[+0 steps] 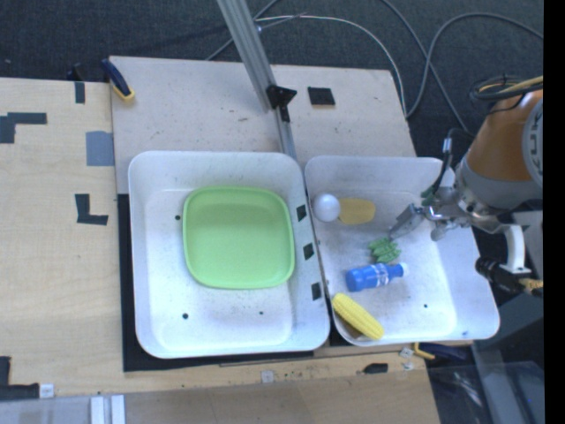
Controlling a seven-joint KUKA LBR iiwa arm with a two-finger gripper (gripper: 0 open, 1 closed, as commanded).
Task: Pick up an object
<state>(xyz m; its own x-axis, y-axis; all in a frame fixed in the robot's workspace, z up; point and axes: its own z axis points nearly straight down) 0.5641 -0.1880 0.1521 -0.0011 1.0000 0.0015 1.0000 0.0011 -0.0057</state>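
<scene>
— Reaching in from the right, grey arm (508,162) with the orange band, gripper (408,221) low over the right bin (459,299), upper right part. Agree?

— Agree. Fingers?

— Blurry. Thin dark tip angled down-left, can't separate two fingers. Open or closed, cannot tell. Nothing visibly between them.

— Fine. Objects in that bin?

— Green leafy thing (384,250) just below-left of the gripper tip, near but whether touching I can't say. Blue bottle (373,276) with white cap lying on its side, right under the green thing. White ball (327,207) at the upper left, against the bin's left wall. Pale yellow flat piece (357,211) just beside the ball, to its right. Corn cob (357,316), yellow, lying slantwise at the lower left corner.

— Left bin (150,237)?

— Green square plate (238,237), flat, roughly centred, slightly toward the top.

— Anything held?

— No. All items resting on bin floors.

— Surroundings?

— Metal pole (252,47) slanting in from the top, ending near where the two bins meet. Cables (371,29) on the dark floor at the top right.
</scene>
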